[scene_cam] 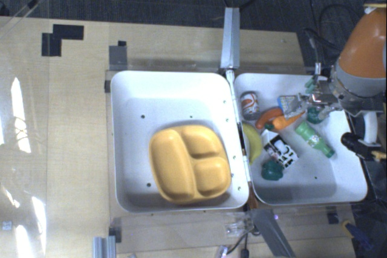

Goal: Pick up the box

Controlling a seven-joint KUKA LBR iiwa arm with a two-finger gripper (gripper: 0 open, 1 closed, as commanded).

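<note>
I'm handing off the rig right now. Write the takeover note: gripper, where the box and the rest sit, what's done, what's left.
Gripper: low over the upper part of the right bin, among the clutter; finger state unreadable from this view, nothing seen held.
Box: small black-and-white one, lying in the right bin beside the banana, just above the dark green object.
Also there: can, carrot, green bottle.
Left bin: yellow compartment tray.
Done: arm is in the right bin.
Left: box not yet picked; move to it, grasp, lift.
</note>
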